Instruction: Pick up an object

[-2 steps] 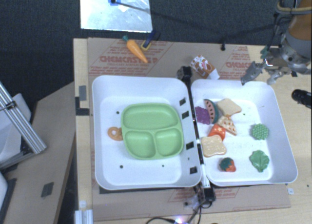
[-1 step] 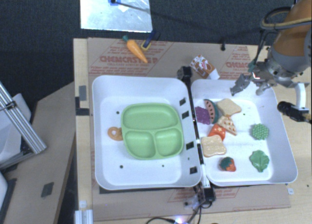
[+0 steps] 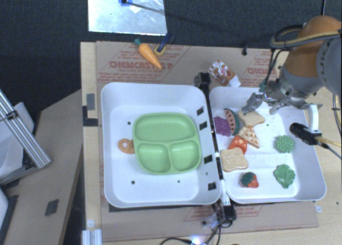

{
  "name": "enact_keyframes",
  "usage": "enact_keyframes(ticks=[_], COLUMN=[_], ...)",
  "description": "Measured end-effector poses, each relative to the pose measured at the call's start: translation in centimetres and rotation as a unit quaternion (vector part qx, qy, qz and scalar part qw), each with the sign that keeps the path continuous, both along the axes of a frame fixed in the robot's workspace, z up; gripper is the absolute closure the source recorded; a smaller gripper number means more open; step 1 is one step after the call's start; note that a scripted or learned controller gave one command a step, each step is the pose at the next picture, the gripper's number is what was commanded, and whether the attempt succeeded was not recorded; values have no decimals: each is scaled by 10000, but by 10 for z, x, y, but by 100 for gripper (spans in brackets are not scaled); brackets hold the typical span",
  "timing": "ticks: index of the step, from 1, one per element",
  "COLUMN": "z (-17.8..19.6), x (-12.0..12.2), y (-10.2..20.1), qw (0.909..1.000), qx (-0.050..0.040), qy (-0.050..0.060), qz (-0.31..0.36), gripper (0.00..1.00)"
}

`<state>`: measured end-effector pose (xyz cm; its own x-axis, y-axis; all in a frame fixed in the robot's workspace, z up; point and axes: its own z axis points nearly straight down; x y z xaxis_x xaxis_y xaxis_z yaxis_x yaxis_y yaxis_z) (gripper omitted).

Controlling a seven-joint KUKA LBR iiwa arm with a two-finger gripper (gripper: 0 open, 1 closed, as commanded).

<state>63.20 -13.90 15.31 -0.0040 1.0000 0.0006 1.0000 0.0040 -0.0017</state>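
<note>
My gripper [image 3: 255, 102] hangs over the far left part of the right bin [image 3: 310, 190], just above a tan cookie-shaped toy [image 3: 252, 119]. Nothing shows in its grasp. Below it lie several toy foods: a watermelon slice [image 3: 231, 120], a purple piece [image 3: 220, 126], a pizza slice [image 3: 249, 136], an orange-red piece [image 3: 238, 144], a slice of bread [image 3: 233, 159], a red and green piece [image 3: 248, 180], a round green piece [image 3: 285, 143] and a leafy green piece [image 3: 284, 175].
The left bin [image 3: 115, 110] holds a green divided plate [image 3: 166, 143] and a small orange pretzel [image 3: 126, 146]. Behind the bins, a toy carrot [image 3: 149, 55] and a wrapped snack [image 3: 222, 72] lie on the cardboard.
</note>
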Motion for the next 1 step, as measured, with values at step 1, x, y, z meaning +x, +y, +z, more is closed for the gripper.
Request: enact_keyframes(ticks=[1], z=[-60], x=[-1], y=[5], qw=[10000], qx=[-10], qy=[-12], qz=[3], gripper=[0])
